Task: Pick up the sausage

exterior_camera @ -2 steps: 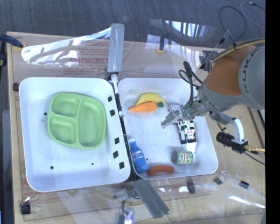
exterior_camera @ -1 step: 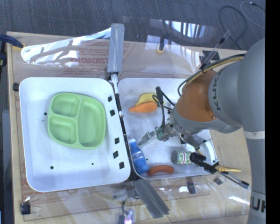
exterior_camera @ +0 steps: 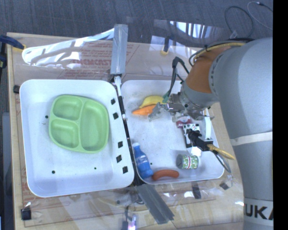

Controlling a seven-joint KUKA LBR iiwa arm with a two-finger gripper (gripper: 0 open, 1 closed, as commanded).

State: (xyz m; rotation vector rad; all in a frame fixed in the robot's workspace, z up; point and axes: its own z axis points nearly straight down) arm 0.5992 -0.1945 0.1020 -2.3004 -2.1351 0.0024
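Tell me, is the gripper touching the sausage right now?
Apart. The camera view shows the gripper up beside the carrot, while the sausage lies at the right bin's near edge, with bare white floor between them.

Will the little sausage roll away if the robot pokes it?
Probably a bit. The sausage looks round and smooth, so it may roll or slip. It lies against the right bin's near wall, beside the blue bottle, which should stop it going far. It looks like a small toy, likely light.
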